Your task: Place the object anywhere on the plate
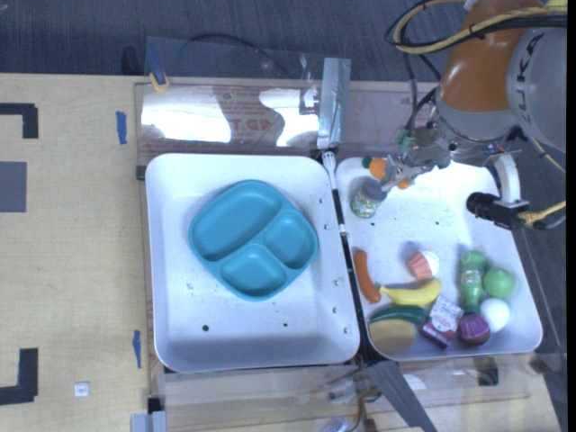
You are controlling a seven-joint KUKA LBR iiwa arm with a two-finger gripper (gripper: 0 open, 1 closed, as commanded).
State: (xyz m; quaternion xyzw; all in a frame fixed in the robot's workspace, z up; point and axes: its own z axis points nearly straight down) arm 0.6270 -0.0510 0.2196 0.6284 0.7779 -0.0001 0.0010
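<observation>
A blue divided plate (253, 238) lies in the middle of the left bin (171, 313). My gripper (399, 175) is low over the far left corner of the right bin (517, 241). A small orange piece (378, 165) shows right beside its tip. A greenish round object (364, 200) lies just below and to the left of it, near the wall between the bins. Whether anything is held I cannot make out.
Toy foods crowd the near half of the right bin: an orange sausage (365, 275), a banana (412, 292), a pink piece (419, 265), a green bottle (472, 278), a green ball (498, 283), a white egg (494, 313) and purple items (472, 328).
</observation>
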